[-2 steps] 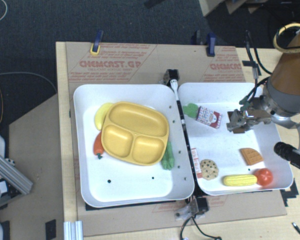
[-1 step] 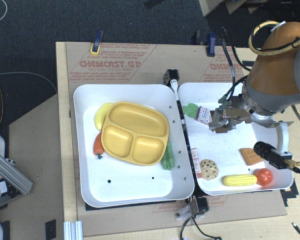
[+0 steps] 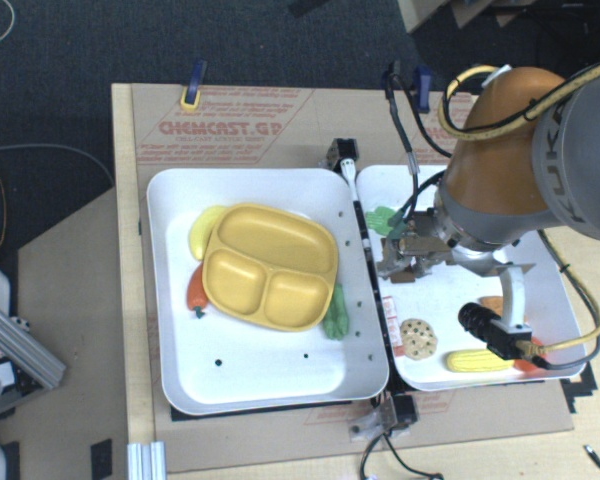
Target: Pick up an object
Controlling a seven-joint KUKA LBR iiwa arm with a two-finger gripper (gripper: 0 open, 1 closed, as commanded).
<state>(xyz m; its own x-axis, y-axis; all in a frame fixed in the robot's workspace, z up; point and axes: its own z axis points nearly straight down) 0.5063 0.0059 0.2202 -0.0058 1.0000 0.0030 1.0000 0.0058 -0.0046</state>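
Reaching in from the right, the arm (image 3: 510,158) is seen over the right bin (image 3: 450,373), its end effector (image 3: 408,258) near the divider; its state cannot be told. The yellow divided tray (image 3: 270,265) fills the left bin (image 3: 250,368). Nearest lies the cookie (image 3: 417,338), just below the end effector, with open floor around it; the corn cob (image 3: 480,361) lies lengthwise along the front wall.
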